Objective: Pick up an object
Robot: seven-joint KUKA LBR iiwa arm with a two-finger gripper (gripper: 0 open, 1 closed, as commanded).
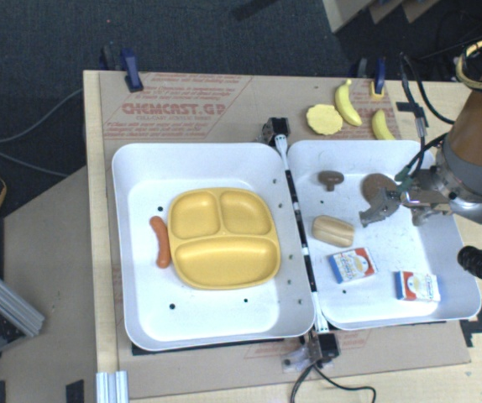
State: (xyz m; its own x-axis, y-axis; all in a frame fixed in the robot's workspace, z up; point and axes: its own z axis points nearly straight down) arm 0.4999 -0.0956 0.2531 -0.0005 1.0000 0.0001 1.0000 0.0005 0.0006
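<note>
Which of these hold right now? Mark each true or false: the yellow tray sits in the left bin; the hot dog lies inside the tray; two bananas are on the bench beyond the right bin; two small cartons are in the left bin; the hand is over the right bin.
1. The yellow tray sits in the left bin. True.
2. The hot dog lies inside the tray. False: it lies beside the tray, on the bin floor.
3. Two bananas are beyond the right bin. True.
4. Two cartons are in the left bin. False: right bin.
5. The hand is over the right bin. True.
</note>
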